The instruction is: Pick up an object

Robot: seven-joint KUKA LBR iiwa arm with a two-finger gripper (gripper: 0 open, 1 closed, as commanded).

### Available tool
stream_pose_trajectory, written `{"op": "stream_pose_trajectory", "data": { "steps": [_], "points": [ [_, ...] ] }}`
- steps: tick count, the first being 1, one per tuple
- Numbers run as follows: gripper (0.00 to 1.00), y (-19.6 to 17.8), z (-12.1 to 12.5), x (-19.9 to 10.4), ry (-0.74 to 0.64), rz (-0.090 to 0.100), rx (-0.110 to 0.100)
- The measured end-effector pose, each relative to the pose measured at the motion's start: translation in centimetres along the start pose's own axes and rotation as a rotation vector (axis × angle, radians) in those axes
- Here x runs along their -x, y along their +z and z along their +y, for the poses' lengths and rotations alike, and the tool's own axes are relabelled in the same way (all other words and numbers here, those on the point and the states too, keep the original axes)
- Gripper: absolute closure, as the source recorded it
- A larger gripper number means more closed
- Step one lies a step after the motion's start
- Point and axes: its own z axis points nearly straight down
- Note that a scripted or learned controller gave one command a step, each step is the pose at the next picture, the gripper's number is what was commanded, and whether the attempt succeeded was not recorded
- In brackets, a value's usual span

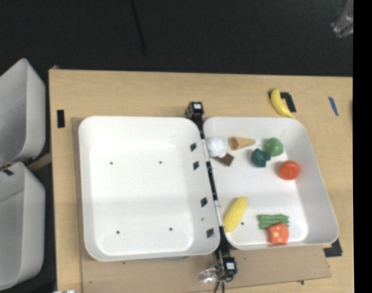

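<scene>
The right bin (314,194) holds several small toy foods. Near its left wall lie a white lump (217,145) and a brown piece (226,159). A tan cone (241,142) points right, next to a light green piece (272,145) and a dark teal piece (259,157). A red round fruit (288,170) sits further right. Toward the front lie a yellow corn cob (235,213), a green pod (272,220) and a red-orange piece (278,233) touching it.
The left bin (137,188) adjoins the right one along a clipped seam. A yellow banana (281,102) lies on the wooden bench behind the right bin. White boxes (11,163) stand at the far left. A pale grey blurred shape (343,20) sits at the top right.
</scene>
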Motion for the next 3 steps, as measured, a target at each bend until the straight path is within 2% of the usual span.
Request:
{"op": "stream_pose_trajectory", "data": {
  "steps": [1,2,3],
  "points": [
    [1.0,23.3,-0.7,4.1,0.007,0.009,-0.035],
    [1.0,3.7,-0.6,3.3,0.001,-0.001,0.0],
    [1.0,22.7,-0.7,3.9,0.005,0.01,-0.034]
  ]
}}
